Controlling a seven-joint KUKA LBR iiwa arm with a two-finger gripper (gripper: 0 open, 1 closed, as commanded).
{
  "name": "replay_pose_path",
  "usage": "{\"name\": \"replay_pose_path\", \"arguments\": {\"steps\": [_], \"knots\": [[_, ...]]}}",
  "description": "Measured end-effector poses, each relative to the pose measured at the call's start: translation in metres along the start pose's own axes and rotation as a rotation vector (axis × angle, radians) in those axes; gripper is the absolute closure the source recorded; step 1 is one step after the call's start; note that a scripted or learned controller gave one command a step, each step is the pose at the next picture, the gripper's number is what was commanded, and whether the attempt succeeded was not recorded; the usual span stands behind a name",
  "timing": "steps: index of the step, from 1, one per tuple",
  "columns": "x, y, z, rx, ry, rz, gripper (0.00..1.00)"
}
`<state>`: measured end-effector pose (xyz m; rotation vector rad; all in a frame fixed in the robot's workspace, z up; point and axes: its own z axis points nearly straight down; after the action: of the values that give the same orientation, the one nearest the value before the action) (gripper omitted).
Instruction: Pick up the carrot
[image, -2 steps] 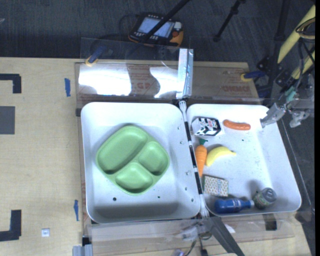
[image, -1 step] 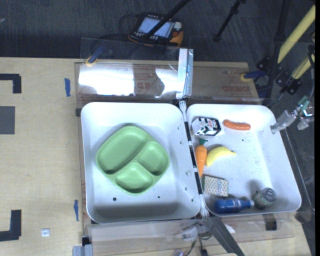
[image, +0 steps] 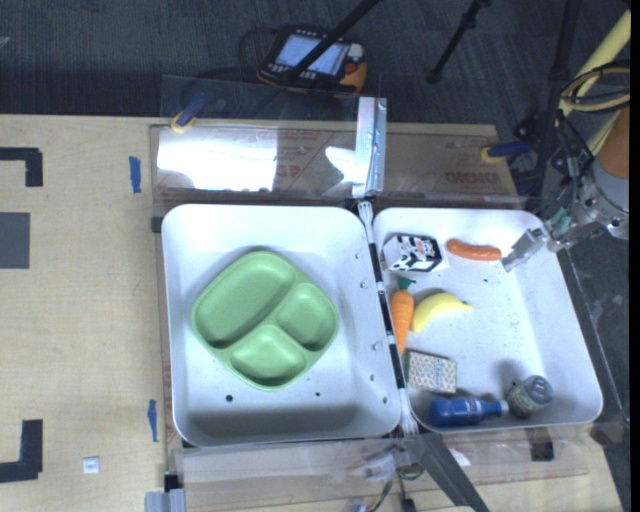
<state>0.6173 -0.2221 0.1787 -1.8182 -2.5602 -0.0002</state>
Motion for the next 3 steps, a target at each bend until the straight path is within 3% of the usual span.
{"name": "replay_pose_path", "arguments": {"steps": [1, 2, 3], "knots": [[-0.011, 0.049, 0.052, 0.001, 0.001, -0.207, 0.0], [0.032, 0.06, 0.088, 0.014, 0.009, -0.216, 0.0], [0.096, -0.048, 0.028, 0.001, 0.001, -0.127, 0.0]]}}
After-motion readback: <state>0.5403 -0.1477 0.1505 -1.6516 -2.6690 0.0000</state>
